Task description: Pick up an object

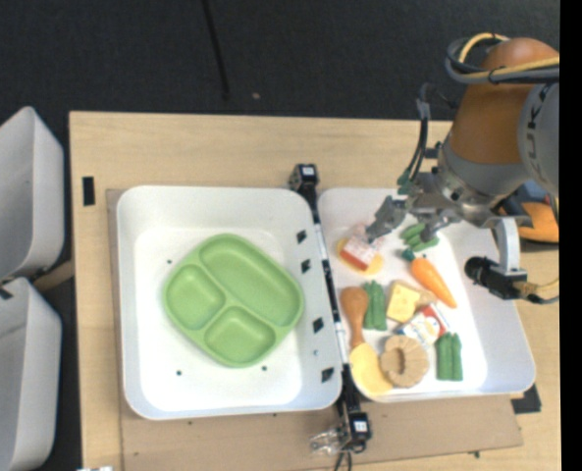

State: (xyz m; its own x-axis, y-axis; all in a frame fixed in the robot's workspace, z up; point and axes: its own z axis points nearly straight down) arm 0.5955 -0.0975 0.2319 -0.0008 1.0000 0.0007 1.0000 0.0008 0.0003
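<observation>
The gripper (406,226) was seen spread open and holding nothing, poised just above the red-and-white toy (358,254) and beside the carrot (434,281), nothing yet lifted.

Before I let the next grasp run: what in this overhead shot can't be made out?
- Gripper, camera view: too small and blurred to tell its finger state or whether it touches the red and white item.
- Small dark green piece: partly covered by the gripper, identity unclear.
- Toy pile by the cracker in the right bin: items overlap, edges hidden.
- Arm: cut off by the frame's right side.
</observation>
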